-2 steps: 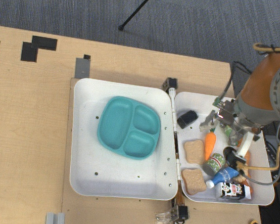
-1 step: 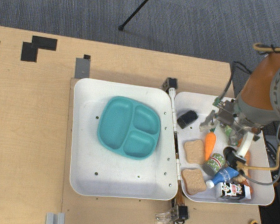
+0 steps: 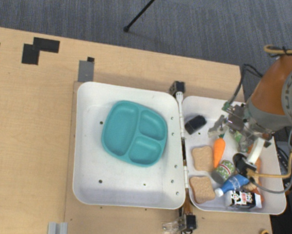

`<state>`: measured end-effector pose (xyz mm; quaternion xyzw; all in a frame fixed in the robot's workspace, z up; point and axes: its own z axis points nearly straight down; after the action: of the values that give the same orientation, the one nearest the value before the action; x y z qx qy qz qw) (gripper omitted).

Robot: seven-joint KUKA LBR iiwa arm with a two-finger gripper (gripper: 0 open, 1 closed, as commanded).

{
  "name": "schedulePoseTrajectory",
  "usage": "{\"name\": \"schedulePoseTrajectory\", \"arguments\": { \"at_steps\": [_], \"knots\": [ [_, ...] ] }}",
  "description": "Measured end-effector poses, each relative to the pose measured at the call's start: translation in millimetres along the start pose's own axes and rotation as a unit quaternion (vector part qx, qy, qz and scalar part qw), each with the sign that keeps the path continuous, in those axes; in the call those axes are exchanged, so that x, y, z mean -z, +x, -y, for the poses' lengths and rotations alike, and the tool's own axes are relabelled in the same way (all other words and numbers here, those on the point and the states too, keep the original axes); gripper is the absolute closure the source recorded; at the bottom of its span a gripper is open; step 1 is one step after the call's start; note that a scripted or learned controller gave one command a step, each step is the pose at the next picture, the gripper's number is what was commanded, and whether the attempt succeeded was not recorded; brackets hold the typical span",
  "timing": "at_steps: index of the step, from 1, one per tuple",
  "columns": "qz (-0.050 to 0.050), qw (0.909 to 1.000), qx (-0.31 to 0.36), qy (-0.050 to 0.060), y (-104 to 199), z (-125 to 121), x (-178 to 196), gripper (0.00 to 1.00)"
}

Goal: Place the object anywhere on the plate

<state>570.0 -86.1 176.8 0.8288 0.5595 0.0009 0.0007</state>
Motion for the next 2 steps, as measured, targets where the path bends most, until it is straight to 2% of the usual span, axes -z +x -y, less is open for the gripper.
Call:
{"name": "schedulePoseTrajectory", "arguments": {
  "at_steps": [2],
  "knots": [
    [0.0,1.0,0.0,0.0,0.0,0.0,0.0,0.0]
  ]
}}
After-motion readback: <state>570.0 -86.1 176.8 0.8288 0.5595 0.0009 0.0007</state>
